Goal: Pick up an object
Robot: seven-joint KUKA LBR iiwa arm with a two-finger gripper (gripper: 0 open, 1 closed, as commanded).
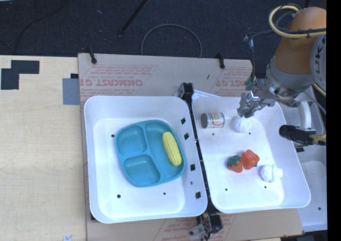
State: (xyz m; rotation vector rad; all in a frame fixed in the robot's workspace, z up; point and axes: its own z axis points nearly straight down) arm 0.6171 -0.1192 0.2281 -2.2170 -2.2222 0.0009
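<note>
The light is even and fairly bright, falling from above. The two shallow white plastic bins (144,202) look almost washed out, their walls nearly blending with their floors. Shadows are soft and short, hugging the blue divided plastic tray (139,166) in the left bin. The dark carpeted floor (106,10) beyond stays dim. The picture is slightly soft and grainy; small objects lack crisp edges.
</note>
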